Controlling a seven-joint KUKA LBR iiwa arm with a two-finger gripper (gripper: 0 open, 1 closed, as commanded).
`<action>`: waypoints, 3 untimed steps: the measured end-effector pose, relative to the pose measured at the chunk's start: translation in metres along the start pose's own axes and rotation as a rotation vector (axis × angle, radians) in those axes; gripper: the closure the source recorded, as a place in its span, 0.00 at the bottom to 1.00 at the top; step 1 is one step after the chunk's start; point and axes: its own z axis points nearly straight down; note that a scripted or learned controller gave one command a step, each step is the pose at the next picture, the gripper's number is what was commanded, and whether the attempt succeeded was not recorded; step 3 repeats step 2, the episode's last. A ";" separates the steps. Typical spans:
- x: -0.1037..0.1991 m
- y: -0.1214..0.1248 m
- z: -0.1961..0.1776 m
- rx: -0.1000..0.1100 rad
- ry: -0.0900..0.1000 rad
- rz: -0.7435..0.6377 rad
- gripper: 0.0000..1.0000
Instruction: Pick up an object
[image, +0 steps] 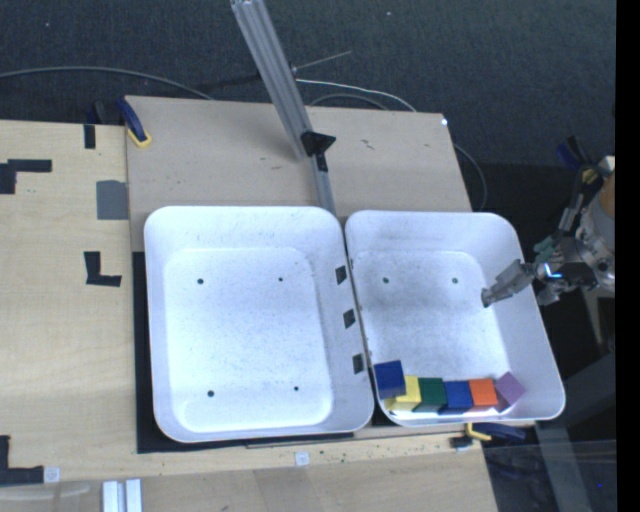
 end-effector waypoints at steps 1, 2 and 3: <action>0.076 0.041 -0.151 -0.006 0.001 -0.008 0.00; 0.100 0.086 -0.104 0.008 0.001 -0.005 0.00; 0.100 0.086 -0.104 0.008 0.001 -0.005 0.00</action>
